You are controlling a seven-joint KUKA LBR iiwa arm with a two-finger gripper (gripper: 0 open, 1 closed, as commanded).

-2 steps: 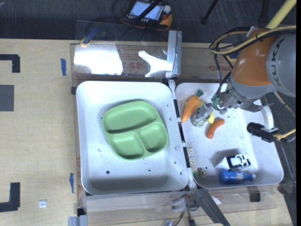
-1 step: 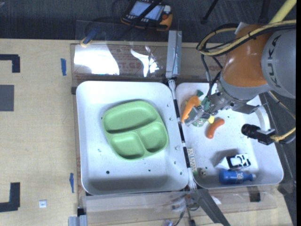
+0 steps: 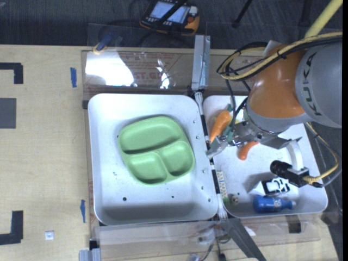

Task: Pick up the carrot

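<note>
Camera view, looking down at a slant on a pale wooden bench (image 3: 43, 145).

Item 1: grey arm with orange band (image 3: 277, 88), entering from the right, bent low over the right shallow white bin (image 3: 312, 156). Its wrist points toward that bin's left wall.

Item 2: claw (image 3: 222, 140), at the arm's tip, low near the bin's left wall, close to the divide between the two bins. Whether it is wide or narrow cannot be told, as the metal parts blur together.

Item 3: orange tapered carrot (image 3: 220, 123), lying at a slant in the upper left part of the right bin, just above the claw. Contact between them cannot be judged.

Item 4: small orange piece (image 3: 246, 149), just right of the claw, under the wrist.

Item 5: blue plastic bottle (image 3: 273, 203), lying on its side near the right bin's front wall.

Item 6: black-and-white object (image 3: 277, 185), just above the bottle.

Item 7: green three-compartment plate (image 3: 156, 148), in the middle of the left shallow white bin (image 3: 109, 189), well apart from the carrot.
</note>
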